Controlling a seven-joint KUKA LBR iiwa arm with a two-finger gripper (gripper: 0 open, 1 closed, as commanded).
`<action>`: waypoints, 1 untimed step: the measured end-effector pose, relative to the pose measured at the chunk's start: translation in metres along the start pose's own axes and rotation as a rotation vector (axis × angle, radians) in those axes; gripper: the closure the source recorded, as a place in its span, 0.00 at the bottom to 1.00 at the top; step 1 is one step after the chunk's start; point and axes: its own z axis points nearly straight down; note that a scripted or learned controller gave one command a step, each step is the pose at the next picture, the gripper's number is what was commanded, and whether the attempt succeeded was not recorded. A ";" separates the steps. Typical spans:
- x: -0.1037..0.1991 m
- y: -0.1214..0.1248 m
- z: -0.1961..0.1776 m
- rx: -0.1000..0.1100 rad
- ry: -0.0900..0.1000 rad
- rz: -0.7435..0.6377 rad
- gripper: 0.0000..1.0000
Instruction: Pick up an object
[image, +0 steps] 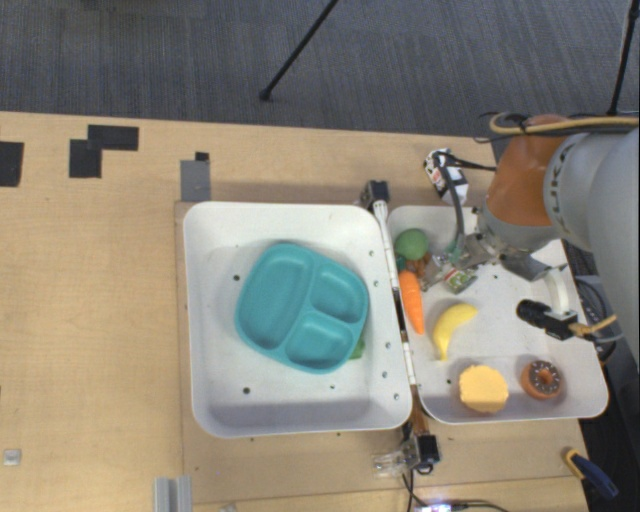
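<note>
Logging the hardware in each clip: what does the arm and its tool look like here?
The arm is a thick, rounded grey body with an orange band above the wrist. Below it sits a grey wrist block leading to the tool, a small cluttered metal assembly over the right bin. A thin cable runs up from the tool to a small white and black part with a red mark.

We see a bulky grey arm with a rounded orange band above the wrist — smooth, matte casing. A thin grey cable runs beside the band, and yellow-and-black cables loop just above it.
</note>
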 end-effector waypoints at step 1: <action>-0.001 0.006 0.001 0.008 0.003 0.116 0.00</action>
